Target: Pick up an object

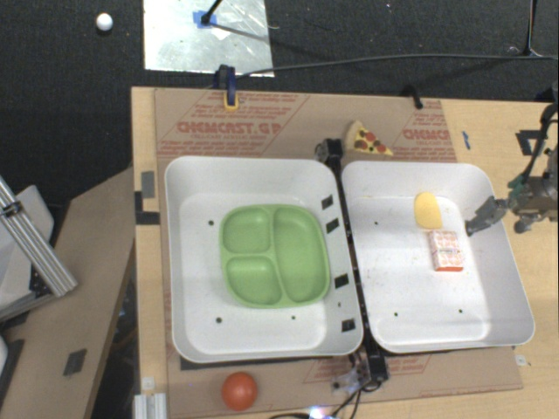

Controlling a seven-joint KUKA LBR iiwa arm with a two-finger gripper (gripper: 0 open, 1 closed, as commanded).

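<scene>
An orange ball (239, 390) sits closest to me, on the front edge of the surface (288, 116), just below the left bin (188, 234). That left bin holds a green divided plate (273, 254), lying flat near its middle with three compartments. Beside it, touching along the centre seam, the right bin (489, 317) carries two small things in its upper half: a little red-and-white box (445, 251) and, just above it, a yellow rounded piece (427, 209). The two are close but apart. The tool (483, 216) hangs over the right bin's upper right rim, off to the side of both items; I cannot tell how its fingers stand. A toy pizza slice (367, 140) rests on the surface behind the bins. A small white ball (105, 22) lies far back left.
</scene>
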